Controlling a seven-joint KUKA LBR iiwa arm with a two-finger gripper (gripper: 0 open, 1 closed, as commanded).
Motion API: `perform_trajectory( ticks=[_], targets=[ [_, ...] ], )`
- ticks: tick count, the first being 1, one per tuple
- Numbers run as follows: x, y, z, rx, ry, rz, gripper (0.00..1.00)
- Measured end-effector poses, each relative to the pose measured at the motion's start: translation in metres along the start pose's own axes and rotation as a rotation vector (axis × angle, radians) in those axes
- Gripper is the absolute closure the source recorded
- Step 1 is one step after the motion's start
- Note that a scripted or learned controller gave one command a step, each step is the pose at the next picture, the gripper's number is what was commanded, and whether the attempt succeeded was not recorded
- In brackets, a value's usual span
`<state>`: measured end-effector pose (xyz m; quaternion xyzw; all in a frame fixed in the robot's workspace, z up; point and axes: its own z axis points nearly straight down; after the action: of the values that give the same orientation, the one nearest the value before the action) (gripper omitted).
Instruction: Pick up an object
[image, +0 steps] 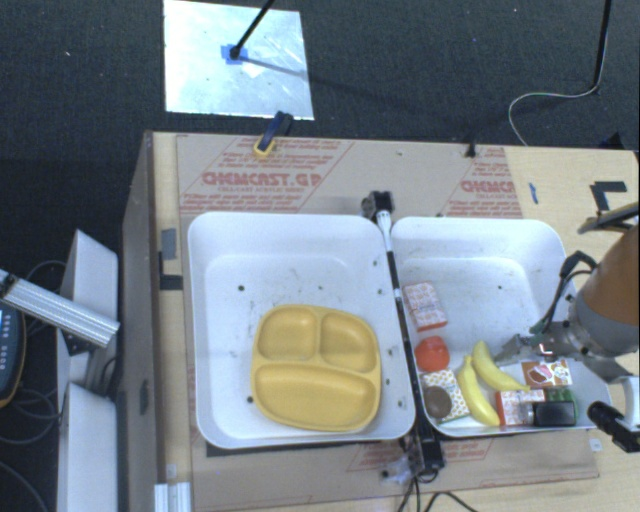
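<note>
Arm (610, 290) enters from right, over right bin (480, 245). Gripper (545, 350) sits low at bin's near-right area, just above a small red/white packet (545, 374); finger state: cannot tell. Right bin contents: two bananas (485, 380), red tomato (432, 353), pink carton (424, 305), brown-topped packet (440, 398), red box (515, 408), dark item (557, 412). Left bin (230, 260) holds yellow divided tray (316, 366).
</note>
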<state>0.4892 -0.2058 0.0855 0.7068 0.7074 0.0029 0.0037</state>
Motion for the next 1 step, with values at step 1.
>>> perform_trajectory(
  ticks=[1],
  targets=[
    [0.0, 0.0, 0.0, 0.0, 0.0, 0.0, 0.0]
  ],
)
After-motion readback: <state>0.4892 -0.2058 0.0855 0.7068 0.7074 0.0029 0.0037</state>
